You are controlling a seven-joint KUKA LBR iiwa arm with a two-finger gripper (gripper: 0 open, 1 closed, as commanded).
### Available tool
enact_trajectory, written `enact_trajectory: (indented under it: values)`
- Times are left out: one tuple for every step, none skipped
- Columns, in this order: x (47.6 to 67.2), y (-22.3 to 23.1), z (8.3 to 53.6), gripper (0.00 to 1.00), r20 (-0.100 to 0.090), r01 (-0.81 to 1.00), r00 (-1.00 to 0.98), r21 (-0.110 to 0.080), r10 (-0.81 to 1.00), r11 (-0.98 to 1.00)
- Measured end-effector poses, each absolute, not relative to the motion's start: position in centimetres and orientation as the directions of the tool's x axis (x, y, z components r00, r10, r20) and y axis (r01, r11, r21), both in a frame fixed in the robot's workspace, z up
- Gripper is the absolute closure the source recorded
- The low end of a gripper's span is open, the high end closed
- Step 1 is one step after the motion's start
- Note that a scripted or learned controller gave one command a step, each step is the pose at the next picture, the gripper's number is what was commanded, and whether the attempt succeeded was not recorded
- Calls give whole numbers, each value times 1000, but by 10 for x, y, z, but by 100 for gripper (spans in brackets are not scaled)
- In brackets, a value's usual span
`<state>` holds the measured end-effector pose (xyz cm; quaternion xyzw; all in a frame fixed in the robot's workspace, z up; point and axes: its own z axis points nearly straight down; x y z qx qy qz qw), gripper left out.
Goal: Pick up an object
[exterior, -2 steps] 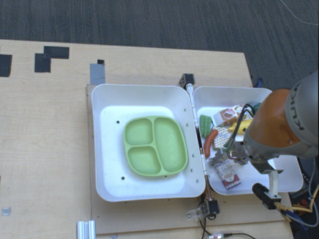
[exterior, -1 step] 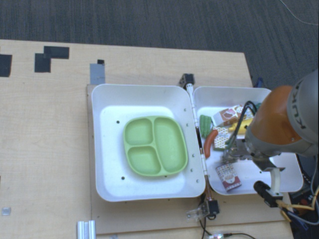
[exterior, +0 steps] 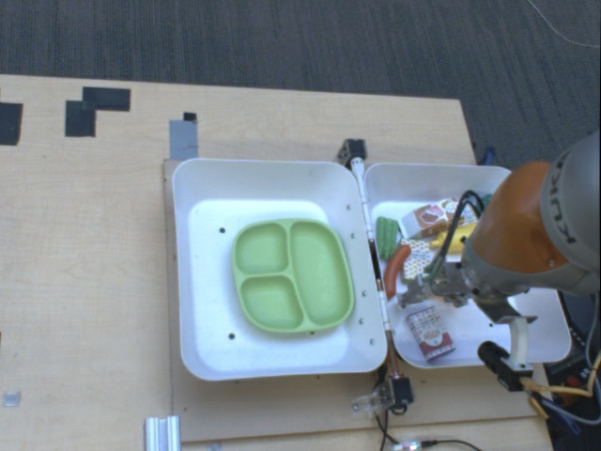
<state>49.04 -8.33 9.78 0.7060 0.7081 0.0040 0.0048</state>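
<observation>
Jaws' state impossible to tell, low in the right white bin [exterior: 554,341], above a small red-and-white packet [exterior: 431,334]; beside it a red-orange pepper-shaped toy [exterior: 395,265]. Green three-compartment plastic tray [exterior: 292,276] in left bin [exterior: 202,280].

- Dark grey carpet floor [exterior: 282,26] lies beyond the pale wooden worktop [exterior: 84,280].
- Black square markers [exterior: 94,111] sit at the worktop's far left.
</observation>
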Motion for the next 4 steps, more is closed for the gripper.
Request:
enact_trajectory:
  values:
    - [492, -83, 108, 100, -1, 1000, -4, 16, 1000, 4]
    - [492, -83, 108, 0, -1, 1000, -4, 16, 1000, 4]
    - [493, -82, 119, 100, 0, 1000, -6, 19, 1000, 6]
    - [493, -82, 119, 0, 0, 1000, -6, 19, 1000, 6]
